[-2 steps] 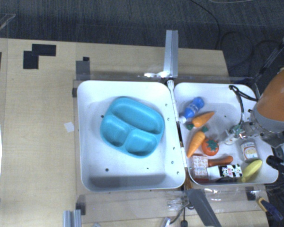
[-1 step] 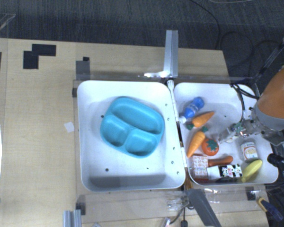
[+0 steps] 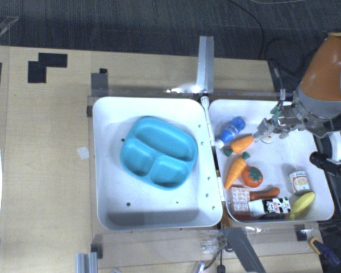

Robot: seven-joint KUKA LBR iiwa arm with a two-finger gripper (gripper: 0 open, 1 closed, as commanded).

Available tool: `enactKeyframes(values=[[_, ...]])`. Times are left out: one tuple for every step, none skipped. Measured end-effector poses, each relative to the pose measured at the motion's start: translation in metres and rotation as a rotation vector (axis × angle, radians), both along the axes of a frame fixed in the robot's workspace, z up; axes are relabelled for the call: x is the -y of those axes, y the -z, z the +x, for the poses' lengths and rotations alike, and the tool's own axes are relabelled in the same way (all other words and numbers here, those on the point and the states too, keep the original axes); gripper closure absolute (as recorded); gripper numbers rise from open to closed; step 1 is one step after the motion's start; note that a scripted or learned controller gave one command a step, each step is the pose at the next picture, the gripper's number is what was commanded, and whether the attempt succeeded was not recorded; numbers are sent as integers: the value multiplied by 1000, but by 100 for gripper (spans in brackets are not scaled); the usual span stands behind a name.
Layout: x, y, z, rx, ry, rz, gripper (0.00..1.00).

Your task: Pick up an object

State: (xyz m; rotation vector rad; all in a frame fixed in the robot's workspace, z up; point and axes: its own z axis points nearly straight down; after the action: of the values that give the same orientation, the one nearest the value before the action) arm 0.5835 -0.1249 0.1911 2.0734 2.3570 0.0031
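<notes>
The right bin [image 3: 312, 152] holds a blue bottle [image 3: 231, 128], two toy carrots [image 3: 239, 144] [image 3: 234, 172], a red tomato [image 3: 252, 177], a small jar [image 3: 299, 181], a yellow banana [image 3: 303, 203], a red-wrapped pack [image 3: 239, 197] and a dark flat item [image 3: 271, 206]. My gripper [image 3: 271, 128] hangs over the bin's upper middle, just right of the upper carrot's tip. Nothing shows between its fingers. The orange-banded arm comes in from the right.
The left bin [image 3: 108, 152] holds a blue divided tray [image 3: 158, 152]. A metal post [image 3: 206, 67] rises behind the wall between the bins. Bare white floor lies in the right bin's middle right part.
</notes>
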Motion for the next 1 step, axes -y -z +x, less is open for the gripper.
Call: enactKeyframes(values=[[31, 91, -8, -5, 69, 0, 100]])
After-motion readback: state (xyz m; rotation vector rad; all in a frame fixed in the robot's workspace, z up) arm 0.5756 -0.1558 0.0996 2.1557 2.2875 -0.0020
